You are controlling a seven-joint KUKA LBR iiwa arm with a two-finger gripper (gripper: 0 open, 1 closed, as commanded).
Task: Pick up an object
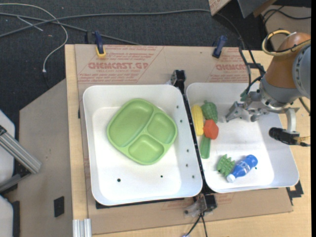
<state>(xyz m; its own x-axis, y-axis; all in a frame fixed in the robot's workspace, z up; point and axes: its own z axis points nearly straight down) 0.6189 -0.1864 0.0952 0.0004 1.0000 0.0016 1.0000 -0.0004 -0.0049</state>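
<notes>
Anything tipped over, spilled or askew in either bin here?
Nothing spilled. The blue bottle lies on its side in the right bin, and the green divided plate sits turned at an angle in the left bin.

green tray (142, 131) | white bins (94, 132) | blue bottle (243, 167) (white cap)

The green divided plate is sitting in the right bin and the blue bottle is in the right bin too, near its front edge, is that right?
Not quite. The green divided plate lies in the left bin, not the right one, as the camera view shows. The rest holds: the blue bottle is in the right bin, near its front edge.
</notes>
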